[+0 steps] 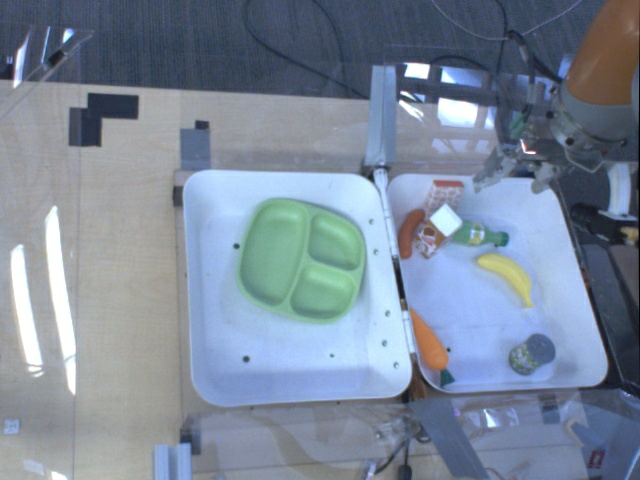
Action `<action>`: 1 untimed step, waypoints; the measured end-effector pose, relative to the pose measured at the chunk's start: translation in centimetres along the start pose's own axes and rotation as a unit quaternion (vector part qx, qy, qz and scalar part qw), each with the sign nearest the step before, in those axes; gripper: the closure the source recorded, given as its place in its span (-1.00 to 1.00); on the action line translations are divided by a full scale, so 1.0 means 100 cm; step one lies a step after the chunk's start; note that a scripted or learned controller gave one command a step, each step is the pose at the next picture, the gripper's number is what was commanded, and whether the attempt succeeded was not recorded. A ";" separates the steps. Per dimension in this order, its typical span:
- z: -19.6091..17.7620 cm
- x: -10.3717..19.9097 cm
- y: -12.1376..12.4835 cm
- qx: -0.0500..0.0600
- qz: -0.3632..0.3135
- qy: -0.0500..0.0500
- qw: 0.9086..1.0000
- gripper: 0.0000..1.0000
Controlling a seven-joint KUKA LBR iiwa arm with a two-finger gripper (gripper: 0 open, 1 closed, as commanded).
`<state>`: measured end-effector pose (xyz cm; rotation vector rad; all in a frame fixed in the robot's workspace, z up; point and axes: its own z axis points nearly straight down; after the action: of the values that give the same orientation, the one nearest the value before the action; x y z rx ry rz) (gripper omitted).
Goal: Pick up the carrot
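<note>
Two shallow white bins sit side by side on a pale wooden bench (110, 298), seen from above. The left bin (215, 363) holds a green divided plate (300, 259) with three compartments, lying near its centre. The right bin (575, 298) carries the loose items: the carrot (429, 343), orange with a dark green tip, lies against the bin's lower left wall, just beside the divider between the bins. Toward the upper left of that bin, a reddish sausage (409, 231) rests next to a small red-and-white carton (438, 226), with a green bottle (477, 236) touching the carton's right side. A yellow banana (507, 276) lies below the bottle, and a small grey-lidded can (531, 354) sits in the lower right corner. At the upper right of the frame, the tool (517, 175) hangs over the right bin's far rim, its two fingers spread apart with nothing between them, well apart from the carrot.
</note>
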<state>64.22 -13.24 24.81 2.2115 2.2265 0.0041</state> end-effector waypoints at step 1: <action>0.077 0.011 -0.038 -0.001 -0.044 0.000 0.999 -1.00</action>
<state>60.49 -12.13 17.08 2.1095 2.3212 0.0065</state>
